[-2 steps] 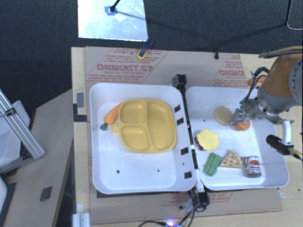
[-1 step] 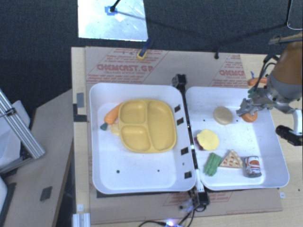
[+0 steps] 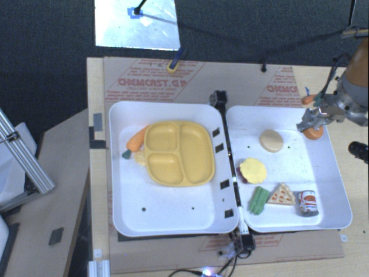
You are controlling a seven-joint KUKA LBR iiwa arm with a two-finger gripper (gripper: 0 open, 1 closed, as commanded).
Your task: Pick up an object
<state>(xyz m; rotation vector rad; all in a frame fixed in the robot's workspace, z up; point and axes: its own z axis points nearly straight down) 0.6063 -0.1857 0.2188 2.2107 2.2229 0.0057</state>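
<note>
1. The gripper hung over the right bin's far right rim; whether its jaws were spread, I cannot tell.
2. The bun lay nearest, with bare floor around it.
3. The can sat near the front right corner.

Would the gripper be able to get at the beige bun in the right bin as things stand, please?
Probably yes: the beige bun lies apart from the other items in the right bin, uncovered, and the gripper hovers close beside it.
</note>
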